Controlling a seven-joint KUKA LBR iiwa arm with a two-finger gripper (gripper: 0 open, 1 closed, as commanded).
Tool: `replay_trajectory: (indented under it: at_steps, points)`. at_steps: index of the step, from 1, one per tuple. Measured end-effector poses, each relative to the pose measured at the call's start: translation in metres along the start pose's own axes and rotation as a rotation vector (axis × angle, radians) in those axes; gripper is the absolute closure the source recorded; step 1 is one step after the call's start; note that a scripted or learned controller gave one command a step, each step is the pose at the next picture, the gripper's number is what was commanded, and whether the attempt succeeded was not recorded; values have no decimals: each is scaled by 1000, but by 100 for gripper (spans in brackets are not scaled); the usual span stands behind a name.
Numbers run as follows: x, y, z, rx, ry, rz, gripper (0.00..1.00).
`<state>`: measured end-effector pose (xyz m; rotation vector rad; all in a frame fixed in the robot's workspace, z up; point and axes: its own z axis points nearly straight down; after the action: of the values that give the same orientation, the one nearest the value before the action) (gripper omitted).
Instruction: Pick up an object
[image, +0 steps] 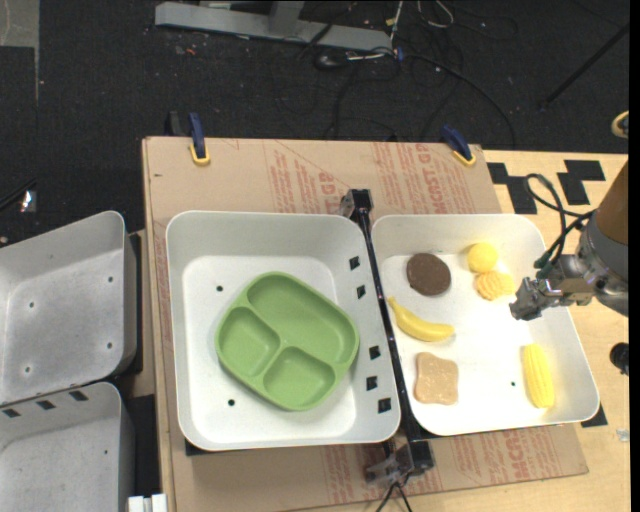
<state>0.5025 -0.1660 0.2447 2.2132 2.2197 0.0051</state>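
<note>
Green divided plate (287, 341), smooth plastic.

Left bin (190, 300): the green divided plate (288, 341) fills its middle; a bare white margin runs all round it.
Right bin (560, 330): six things stand spread over the floor.
Upper cluster: brown disc (428, 273), yellow ball (483, 257) and ridged yellow piece (492, 286) lie near one another, with narrow gaps.
Lower part: banana (420, 322), tan slice (437, 379), corn cob (538, 375).
Open floor: a wide bare patch at the bin's centre, between banana and corn cob.
Claw (526, 300): hangs over the right rim area, just beside the ridged piece.
Divider: black clips (372, 350) line the shared bin wall.
</note>
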Motion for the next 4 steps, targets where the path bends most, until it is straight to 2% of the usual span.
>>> replay_trajectory:
  at_steps: [1,3,4]
  points:
    - [0,2,-53,2,0,0,100]
    - [93,26,-44,7,3,-5,100]
    - [137,34,-26,10,3,-4,100]
